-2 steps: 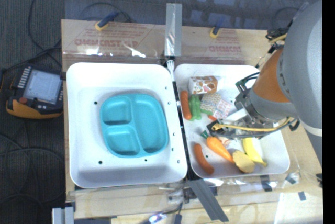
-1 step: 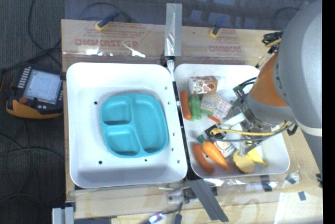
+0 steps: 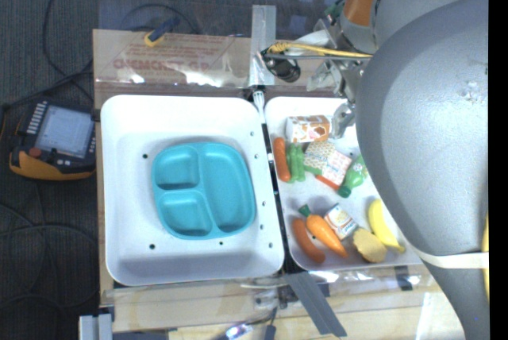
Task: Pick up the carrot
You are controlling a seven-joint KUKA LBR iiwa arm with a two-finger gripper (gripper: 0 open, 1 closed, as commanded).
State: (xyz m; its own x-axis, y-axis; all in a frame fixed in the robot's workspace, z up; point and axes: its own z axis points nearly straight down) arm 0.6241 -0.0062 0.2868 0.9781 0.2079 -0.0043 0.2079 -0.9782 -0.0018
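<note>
The grey KUKA arm [image 3: 429, 132] is looming over the right bin [image 3: 274, 112], its tool [image 3: 343, 117] sitting near the back wall; whether it is wide or narrow cannot be told. The teal divided plate [image 3: 204, 189] is lying in the left bin [image 3: 119, 195]. The carrot [image 3: 324, 230] is lying at the right bin's front, beside a banana [image 3: 383, 226].

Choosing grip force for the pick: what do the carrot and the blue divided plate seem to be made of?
The carrot looks like moulded toy plastic: even orange with a soft sheen and a green top; it could be rubbery, the view leaves that open. The blue divided plate looks like hard, smooth plastic: one flat turquoise colour, rounded moulded compartments, faint gloss.
</note>
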